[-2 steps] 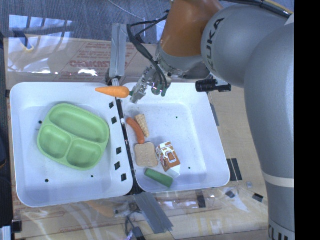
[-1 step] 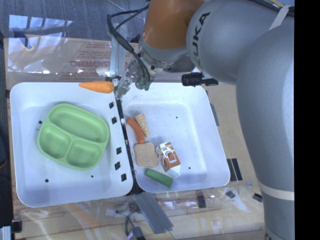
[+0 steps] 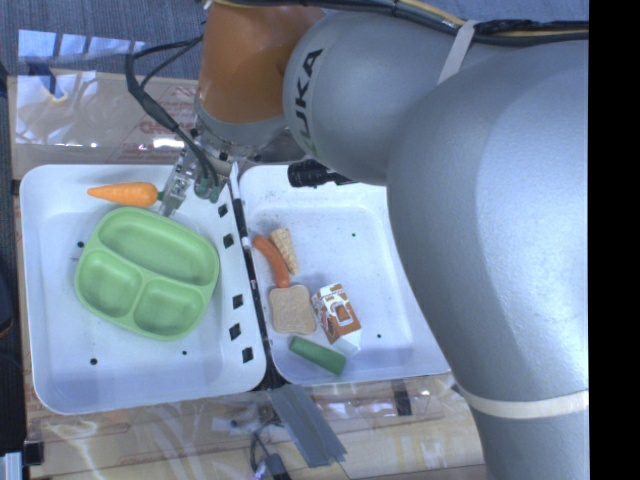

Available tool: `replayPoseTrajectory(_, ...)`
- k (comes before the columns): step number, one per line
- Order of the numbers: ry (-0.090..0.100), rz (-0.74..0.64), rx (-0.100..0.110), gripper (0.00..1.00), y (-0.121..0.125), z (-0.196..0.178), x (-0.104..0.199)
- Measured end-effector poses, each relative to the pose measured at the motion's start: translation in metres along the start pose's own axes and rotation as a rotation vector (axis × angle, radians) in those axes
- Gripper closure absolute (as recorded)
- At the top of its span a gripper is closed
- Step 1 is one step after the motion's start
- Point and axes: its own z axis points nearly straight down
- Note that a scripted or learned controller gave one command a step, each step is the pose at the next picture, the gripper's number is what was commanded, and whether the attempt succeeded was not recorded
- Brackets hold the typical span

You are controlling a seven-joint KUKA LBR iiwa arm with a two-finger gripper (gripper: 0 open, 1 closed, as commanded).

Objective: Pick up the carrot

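The orange carrot (image 3: 122,194) lies on its side at the back of the left bin (image 3: 45,368), tip pointing left, just behind the green divided plate (image 3: 148,273). My gripper (image 3: 174,194) hangs down from the orange wrist band at the carrot's thick right end, close to the divider between the bins. It looks to be touching or just beside that end. The carrot appears to rest on the bin floor.
The right bin (image 3: 340,223) holds a reddish sausage (image 3: 270,259), a small corn-like piece (image 3: 286,249), a slice of toast (image 3: 292,310), a small carton (image 3: 339,318) and a green cucumber-like piece (image 3: 318,355). The arm's grey body covers the right side.
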Motion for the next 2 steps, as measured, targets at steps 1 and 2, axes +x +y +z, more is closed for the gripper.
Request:
replayPoseTrajectory(1, -0.005, -0.143, -0.001, 1.00, 0.029, -0.028, 0.062)
replayPoseTrajectory(2, -0.006, -0.431, 0.000, 1.00, 0.045, -0.065, 0.146)
